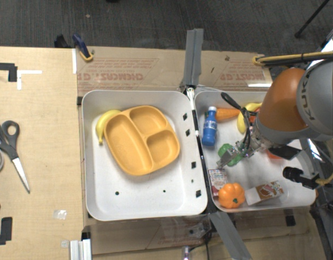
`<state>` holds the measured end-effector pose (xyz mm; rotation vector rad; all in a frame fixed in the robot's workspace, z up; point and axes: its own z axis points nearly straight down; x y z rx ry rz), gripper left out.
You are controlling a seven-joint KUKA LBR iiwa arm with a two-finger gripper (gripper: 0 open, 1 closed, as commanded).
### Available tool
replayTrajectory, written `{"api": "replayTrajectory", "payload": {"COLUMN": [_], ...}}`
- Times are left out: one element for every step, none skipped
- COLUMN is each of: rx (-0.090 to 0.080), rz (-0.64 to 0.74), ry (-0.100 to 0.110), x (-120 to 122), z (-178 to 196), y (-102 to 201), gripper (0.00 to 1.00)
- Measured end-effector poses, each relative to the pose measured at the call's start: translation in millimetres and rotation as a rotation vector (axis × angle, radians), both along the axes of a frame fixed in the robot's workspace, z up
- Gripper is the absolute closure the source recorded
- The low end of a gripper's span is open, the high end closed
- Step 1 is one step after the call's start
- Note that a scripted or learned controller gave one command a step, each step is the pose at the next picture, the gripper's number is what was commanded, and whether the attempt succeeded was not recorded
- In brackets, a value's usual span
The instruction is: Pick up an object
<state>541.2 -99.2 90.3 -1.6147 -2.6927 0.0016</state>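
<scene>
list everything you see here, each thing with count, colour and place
plate: 1, orange, left bin
banana: 1, yellow, left bin, under the plate's edge
bottle: 1, blue, right bin
carrot: 1, orange, right bin, far side
pumpkin: 1, orange, right bin, near edge
packet: 1, white and red, beside the pumpkin
green object: 1, right bin, at the gripper
scissors: 1, grey, bench left
bins: 2, white
gripper: 1, over the right bin

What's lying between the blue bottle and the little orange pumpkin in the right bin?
In the camera view, a small red-and-white packet lies on the bin floor between the blue bottle and the orange pumpkin, just above the pumpkin.
</scene>
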Motion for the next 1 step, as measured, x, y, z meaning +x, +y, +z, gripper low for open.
{"api": "replayTrajectory", "payload": {"rx": [0.000], "rz": [0.000], "ry": [0.000], "x": [0.5], "z": [8.1], "y": [-1.1], "gripper": [1.00]}}
